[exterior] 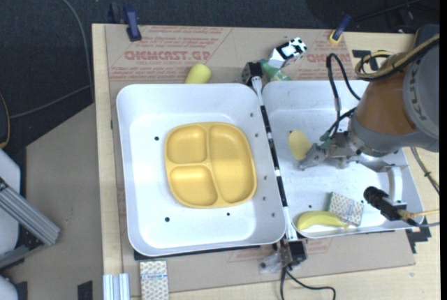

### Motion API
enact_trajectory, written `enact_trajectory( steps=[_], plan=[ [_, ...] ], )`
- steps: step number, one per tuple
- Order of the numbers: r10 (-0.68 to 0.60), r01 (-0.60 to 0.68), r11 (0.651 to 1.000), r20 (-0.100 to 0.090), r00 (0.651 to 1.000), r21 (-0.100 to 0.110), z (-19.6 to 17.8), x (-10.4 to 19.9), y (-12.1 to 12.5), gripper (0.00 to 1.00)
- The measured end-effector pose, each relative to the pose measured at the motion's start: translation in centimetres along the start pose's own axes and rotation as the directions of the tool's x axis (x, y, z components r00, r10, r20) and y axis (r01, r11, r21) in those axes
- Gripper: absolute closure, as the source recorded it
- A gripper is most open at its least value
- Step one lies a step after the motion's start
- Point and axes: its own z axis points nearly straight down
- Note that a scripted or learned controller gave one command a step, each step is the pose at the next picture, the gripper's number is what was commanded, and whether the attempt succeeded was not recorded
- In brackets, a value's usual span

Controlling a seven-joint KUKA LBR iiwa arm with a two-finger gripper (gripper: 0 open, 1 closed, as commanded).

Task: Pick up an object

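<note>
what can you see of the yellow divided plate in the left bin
The yellow divided plate looks like smooth moulded plastic, a rounded rectangle with a raised rim and three compartments: two smaller ones on one side and a longer one beside them. It lies flat, right side up and turned slightly askew, near the middle of the left bin, resting on the bin's white floor. Nothing sits in its compartments, and nothing else touches it.

One fixed camera looks down at a slant from above the surface (209, 47), taking in both white bins (140, 152).
</note>
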Motion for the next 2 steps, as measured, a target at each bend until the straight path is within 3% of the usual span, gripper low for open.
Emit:
enact_trajectory(
  steps=[1,2],
  plan=[
    [0.001,-0.001,1.0,0.002,1.0,-0.001,-1.0,-7.7,3.1,0.0],
    [-0.002,0.002,1.0,-0.001,1.0,-0.002,0.0,-1.0,7.6,0.0]
  ],
)
